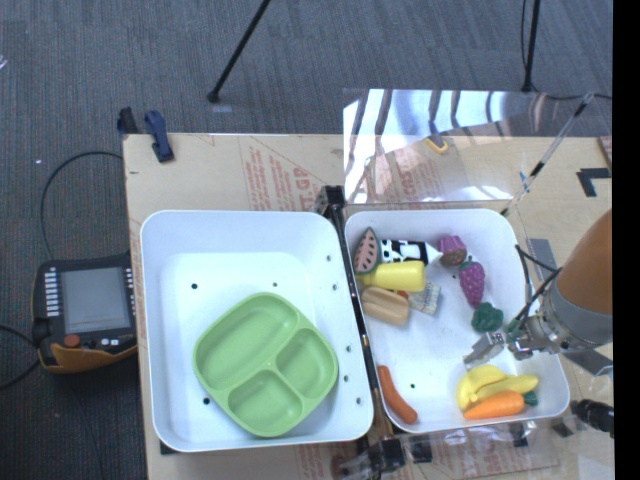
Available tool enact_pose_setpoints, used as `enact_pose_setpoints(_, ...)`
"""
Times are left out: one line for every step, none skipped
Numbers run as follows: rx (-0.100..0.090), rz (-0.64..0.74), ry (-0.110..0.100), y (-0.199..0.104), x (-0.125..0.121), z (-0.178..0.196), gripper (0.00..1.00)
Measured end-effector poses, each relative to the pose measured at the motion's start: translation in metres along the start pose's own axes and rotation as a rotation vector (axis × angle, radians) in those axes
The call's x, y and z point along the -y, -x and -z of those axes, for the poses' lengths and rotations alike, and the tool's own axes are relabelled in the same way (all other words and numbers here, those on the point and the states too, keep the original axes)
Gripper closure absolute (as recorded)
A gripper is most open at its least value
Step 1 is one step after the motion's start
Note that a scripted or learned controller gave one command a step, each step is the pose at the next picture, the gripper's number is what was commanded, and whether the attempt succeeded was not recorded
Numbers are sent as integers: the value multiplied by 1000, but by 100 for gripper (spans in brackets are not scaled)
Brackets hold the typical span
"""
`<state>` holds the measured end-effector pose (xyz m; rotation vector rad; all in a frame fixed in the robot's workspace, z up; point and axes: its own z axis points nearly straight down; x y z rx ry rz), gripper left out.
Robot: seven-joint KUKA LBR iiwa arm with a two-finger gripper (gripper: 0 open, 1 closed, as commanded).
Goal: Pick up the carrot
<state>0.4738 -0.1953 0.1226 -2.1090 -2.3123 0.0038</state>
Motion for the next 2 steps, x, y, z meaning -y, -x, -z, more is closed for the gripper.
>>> enact_pose_setpoints(8, 130, 11, 22, -32, 73, 0)
enact_pose_setpoints(0, 229, 0, 8, 0, -3, 0)
